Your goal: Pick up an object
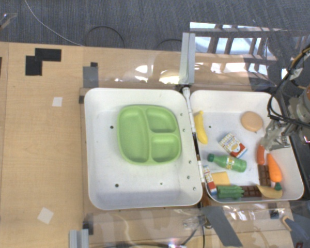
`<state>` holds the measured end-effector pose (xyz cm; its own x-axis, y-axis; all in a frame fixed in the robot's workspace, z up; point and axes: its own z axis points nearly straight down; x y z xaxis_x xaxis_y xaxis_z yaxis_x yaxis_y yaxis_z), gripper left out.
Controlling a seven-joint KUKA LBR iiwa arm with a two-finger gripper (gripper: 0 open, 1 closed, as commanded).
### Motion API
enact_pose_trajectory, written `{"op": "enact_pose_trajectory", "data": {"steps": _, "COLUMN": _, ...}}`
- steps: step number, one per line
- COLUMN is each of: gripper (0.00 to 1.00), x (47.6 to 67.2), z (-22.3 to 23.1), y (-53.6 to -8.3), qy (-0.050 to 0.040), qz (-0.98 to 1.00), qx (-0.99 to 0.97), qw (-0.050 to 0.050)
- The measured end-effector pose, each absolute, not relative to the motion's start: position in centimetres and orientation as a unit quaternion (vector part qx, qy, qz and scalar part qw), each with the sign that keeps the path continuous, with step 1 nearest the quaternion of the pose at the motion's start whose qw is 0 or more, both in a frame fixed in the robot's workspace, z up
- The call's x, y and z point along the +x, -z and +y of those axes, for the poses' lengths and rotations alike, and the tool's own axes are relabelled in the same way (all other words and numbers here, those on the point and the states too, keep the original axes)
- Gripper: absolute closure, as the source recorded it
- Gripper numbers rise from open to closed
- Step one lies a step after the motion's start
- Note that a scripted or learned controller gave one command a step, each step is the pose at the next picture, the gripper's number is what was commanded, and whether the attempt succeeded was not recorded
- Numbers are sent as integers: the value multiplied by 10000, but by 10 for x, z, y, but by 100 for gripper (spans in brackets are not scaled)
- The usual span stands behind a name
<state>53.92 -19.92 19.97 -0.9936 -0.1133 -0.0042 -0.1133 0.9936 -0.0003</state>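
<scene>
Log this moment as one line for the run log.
tool: over right bin, above carrot | held: nothing seen | left bin: green plate | task: pick pending

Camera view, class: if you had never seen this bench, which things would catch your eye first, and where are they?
The green divided plate stands out most, lying alone in the middle of the left bin. Next comes the jumble of toy food in the right bin: a yellow banana by its left wall, a green bottle in the middle, an orange carrot to the right. The gripper hangs just above that carrot, at the bin's right side.
</scene>
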Motion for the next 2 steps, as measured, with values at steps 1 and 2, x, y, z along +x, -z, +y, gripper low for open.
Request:
{"op": "enact_pose_trajectory", "data": {"steps": 1, "gripper": 100, "x": 597, "z": -204, "y": -250, "qy": 5, "qz": 9972, "qx": 751, "qw": 62}}
{"op": "enact_pose_trajectory", "data": {"steps": 2, "gripper": 100, "x": 531, "z": -141, "y": -203, "qy": -3, "qz": 9997, "qx": -224, "qw": 29}}
